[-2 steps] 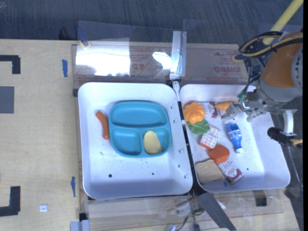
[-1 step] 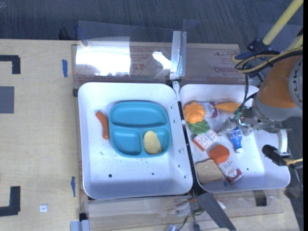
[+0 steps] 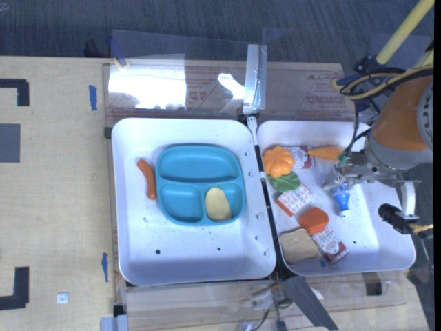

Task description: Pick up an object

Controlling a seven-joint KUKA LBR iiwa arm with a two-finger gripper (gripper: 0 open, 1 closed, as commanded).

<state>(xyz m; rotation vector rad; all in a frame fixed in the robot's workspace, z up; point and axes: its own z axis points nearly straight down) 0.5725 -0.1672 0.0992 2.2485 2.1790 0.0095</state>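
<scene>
A: Nearest the bench's front edge, right bin (image 3: 396, 250): bread slice (image 3: 298, 245) in the front-left corner, touching a red-capped bottle (image 3: 324, 233) lying on its side just to its right.

B: Behind those?

A: Red-and-white packet (image 3: 294, 200) mid-left, green piece (image 3: 287, 182) above it, orange pumpkin-shaped toy (image 3: 278, 160) at the back left. Beside the pumpkin, a small jar (image 3: 300, 157), then an orange carrot-like piece (image 3: 326, 153) along the back wall.

B: Gripper?

A: Gripper (image 3: 342, 197) down inside the right bin, middle-right, arm (image 3: 406, 126) coming in from the right. Small blue item (image 3: 342, 201) right at the fingertips, seemingly pinched between them. Hard to confirm from this slant: calling finger state undetermined.

B: Left bin?

A: Left bin (image 3: 131, 247): blue divided tray (image 3: 196, 181) in the centre, yellow egg-shaped item (image 3: 218, 203) in its front-right compartment. Orange sausage (image 3: 147, 178) on the bin floor just left of the tray, apart from it.

B: Farther back?

A: Clear plastic panel (image 3: 179, 81) standing behind the bins.
</scene>
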